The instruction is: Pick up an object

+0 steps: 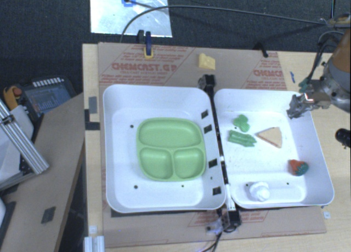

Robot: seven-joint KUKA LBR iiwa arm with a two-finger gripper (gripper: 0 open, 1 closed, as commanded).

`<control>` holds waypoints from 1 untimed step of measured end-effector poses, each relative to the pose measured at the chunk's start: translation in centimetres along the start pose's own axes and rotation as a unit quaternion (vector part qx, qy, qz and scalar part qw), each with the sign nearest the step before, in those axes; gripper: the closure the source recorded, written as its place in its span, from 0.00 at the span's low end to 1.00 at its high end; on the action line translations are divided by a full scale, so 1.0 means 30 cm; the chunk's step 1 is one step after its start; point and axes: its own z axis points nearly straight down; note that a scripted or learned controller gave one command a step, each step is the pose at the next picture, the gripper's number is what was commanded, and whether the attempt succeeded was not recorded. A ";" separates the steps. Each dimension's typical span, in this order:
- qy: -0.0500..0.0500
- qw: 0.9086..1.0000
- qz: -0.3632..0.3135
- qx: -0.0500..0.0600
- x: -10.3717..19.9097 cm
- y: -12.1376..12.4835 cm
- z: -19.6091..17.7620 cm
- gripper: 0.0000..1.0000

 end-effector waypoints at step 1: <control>0.001 1.000 -0.003 0.001 0.194 0.013 -0.005 1.00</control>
